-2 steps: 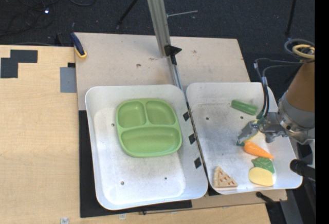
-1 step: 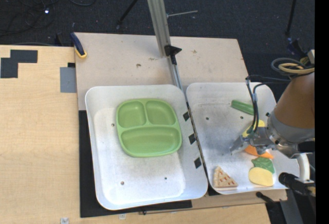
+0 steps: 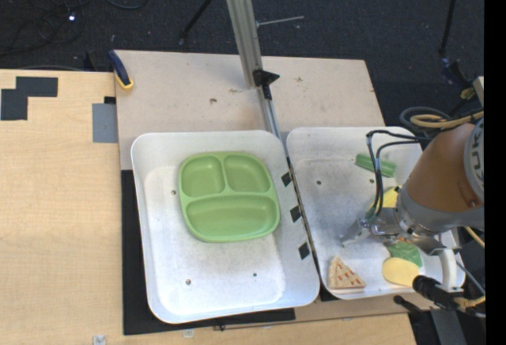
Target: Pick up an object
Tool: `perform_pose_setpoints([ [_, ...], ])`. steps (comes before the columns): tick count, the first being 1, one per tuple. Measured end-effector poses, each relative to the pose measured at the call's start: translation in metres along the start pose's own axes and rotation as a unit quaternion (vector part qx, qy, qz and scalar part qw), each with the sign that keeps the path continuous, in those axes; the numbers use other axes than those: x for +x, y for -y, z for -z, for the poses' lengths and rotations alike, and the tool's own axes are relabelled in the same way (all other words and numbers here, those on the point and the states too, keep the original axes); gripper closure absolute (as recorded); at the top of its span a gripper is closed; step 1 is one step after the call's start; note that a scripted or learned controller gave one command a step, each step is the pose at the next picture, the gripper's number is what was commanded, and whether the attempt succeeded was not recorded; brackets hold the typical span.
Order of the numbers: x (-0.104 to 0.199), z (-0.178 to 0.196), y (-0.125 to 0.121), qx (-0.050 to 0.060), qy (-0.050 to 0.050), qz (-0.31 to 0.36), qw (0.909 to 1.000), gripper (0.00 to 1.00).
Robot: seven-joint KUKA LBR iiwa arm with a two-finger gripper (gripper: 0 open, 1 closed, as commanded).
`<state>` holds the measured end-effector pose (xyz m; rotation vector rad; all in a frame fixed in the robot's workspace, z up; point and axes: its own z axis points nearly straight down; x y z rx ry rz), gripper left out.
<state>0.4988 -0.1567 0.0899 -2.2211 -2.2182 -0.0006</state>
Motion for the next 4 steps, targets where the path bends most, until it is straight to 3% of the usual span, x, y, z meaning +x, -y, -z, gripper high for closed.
perform_pose_setpoints([
  [1, 0.000, 0.014, -0.002, -0.002, -0.002, -0.002, 1.0000, 1.00],
  [4, 0.005, 0.150, 0.007, -0.002, 0.001, 0.002, 1.0000, 1.00],
])
